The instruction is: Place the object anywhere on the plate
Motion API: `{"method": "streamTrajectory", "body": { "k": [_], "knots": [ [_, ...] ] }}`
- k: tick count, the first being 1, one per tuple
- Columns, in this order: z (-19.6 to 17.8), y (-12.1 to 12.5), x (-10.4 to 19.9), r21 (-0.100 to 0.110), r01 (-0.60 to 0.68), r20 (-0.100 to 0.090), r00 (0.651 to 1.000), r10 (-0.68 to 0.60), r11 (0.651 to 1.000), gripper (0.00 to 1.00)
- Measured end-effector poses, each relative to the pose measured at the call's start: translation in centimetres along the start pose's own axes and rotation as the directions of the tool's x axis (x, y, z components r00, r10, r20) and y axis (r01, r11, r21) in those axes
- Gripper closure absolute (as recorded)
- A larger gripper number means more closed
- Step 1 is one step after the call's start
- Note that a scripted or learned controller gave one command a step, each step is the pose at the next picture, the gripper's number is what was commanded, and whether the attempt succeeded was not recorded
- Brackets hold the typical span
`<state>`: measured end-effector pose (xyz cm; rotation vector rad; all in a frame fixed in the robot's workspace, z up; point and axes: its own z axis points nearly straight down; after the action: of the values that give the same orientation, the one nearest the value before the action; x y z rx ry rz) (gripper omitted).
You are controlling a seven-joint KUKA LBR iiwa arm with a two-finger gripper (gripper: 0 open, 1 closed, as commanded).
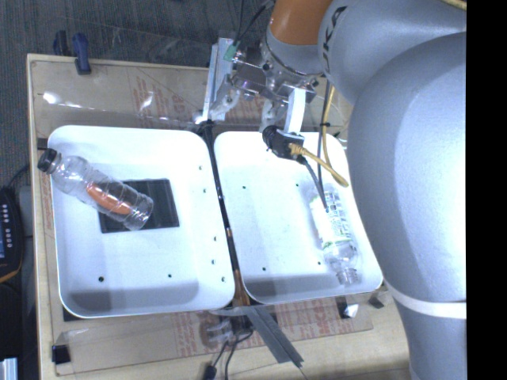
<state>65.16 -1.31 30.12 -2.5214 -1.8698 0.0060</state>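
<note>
I can't tell the state of the gripper (226, 101) up by the bins' far rims; I'd grasp the bottle (333, 228) in the right bin (269, 236) across its middle, then set it squarely on the plate (162, 204).

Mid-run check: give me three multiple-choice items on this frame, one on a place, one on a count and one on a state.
1. Where is the black plate?
A. on the floor of the left bin
B. on the bench in front of the bins
C. propped against a far rim

2. How many clear bottles lie in the bins?
A. one
B. two
C. three

3. How does the orange-labelled bottle rest?
A. upright
B. on its side, partly over the plate
C. on its side, apart from the plate

Answers:
1 A: the dark rectangle lies flat inside the left bin.
2 B: the orange-labelled bottle, plus a second bottle along the right wall of the right bin.
3 B: it lies flat and its base end overlaps the plate.
</note>
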Motion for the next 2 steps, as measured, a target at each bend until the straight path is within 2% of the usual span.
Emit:
{"method": "streamTrajectory", "body": {
  "k": [1, 2],
  "knots": [
    [-0.6, -0.8, 4.3, -0.001, 0.031, 0.001, 1.000, -0.031, 1.000, 0.00],
    [-6.1, -2.3, 9.0, -0.002, 0.054, 0.000, 0.999, -0.054, 0.999, 0.00]
  ]
}}
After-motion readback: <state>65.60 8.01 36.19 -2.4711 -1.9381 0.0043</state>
